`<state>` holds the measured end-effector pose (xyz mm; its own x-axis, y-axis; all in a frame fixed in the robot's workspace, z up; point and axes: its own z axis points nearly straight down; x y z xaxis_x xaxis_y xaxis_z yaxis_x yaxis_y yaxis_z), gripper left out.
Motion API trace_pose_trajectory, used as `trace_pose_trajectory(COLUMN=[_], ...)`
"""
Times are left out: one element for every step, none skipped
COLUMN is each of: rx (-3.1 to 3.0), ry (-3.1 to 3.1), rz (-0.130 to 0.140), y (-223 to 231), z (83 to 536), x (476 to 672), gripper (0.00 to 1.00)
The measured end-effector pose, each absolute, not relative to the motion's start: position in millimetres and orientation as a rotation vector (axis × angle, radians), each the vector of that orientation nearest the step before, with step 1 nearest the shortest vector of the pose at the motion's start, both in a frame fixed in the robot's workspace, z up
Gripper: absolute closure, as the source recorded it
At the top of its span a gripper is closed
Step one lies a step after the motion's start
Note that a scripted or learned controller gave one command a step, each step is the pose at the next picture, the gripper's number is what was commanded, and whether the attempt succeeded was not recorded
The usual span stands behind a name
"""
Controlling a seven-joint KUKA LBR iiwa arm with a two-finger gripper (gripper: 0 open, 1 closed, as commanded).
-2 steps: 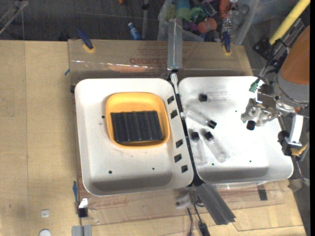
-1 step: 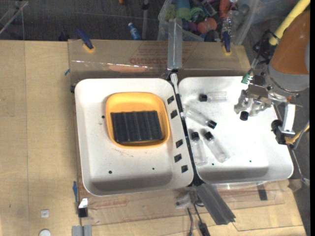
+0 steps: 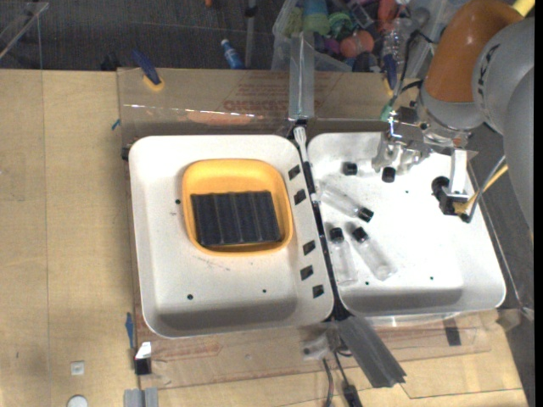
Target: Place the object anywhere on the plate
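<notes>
Two white bins fill the bench, side by side. One yellow plate, left bin. Several clear tubes with black caps, right bin. One claw, upper right; grip state unreadable.

toy crate behind bins

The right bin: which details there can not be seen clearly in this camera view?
- Clear objects with black caps in the right bin: transparent against white, so their outlines and number are uncertain.
- Claw: too small and cluttered to judge its state.
- Arm: cut off by the top edge.
</notes>
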<state>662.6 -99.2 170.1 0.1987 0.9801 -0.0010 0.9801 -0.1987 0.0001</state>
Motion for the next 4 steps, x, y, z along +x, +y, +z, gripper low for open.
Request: trace_pose_trajectory(rx=[2.32,2.333,2.261,2.154], ry=[2.114,2.101,2.175,2.28], rz=[0.001,0.002,0.002,0.003], y=[-69.9,-56.6,-52.7,-52.1], z=[195.5,229.5,249.4,265.7], x=[667.0,667.0,667.2,667.5], gripper=[1.0,1.0,1.0,1.0])
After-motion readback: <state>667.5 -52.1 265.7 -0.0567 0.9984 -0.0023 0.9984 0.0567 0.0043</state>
